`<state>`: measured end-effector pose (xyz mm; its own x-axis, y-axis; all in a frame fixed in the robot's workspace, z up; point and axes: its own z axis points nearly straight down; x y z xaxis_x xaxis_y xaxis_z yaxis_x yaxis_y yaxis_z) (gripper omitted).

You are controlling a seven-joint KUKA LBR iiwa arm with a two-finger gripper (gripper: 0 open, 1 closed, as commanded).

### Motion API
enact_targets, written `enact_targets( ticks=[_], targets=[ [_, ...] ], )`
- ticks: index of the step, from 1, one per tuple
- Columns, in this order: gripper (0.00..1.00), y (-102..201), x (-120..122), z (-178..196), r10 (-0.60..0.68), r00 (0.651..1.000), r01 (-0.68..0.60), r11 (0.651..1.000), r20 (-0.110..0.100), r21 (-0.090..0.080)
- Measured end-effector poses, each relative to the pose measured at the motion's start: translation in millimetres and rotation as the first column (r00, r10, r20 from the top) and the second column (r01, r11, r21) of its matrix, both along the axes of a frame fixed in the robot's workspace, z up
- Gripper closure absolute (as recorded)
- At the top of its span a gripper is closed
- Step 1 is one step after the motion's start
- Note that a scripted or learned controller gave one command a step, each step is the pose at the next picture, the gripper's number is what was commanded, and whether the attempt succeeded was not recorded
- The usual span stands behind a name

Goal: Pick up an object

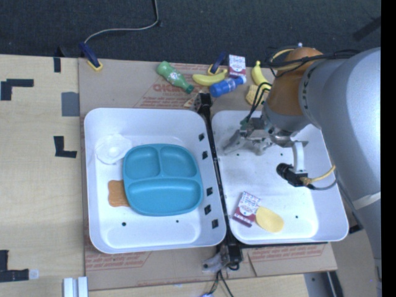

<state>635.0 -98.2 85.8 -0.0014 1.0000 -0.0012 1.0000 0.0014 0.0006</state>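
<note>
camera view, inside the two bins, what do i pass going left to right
tan slab → blue divided plate → small red-and-white carton → yellow piece

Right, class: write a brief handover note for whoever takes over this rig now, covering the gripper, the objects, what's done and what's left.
Gripper: low over the far part of the right bin, with no object seen in it.
Right bin: a small red and white packet and a yellow piece lie side by side near the front edge, apart from the gripper.
Left bin: a blue divided plate, a clear cup and a tan piece.
Done: nothing lifted yet.
Left: grasp and lift one object.
</note>
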Motion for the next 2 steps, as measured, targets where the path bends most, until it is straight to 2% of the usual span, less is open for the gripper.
enact_targets(
  ticks=[1, 2],
  targets=[
    [0.00, -11.8, 34.3, -0.2, 0.001, 1.000, -0.001, 1.000, 0.003, 0.001],
    [0.00, -1.8, 26.2, -0.3, 0.000, 1.000, 0.000, 1.000, 0.001, -0.001]
  ],
)
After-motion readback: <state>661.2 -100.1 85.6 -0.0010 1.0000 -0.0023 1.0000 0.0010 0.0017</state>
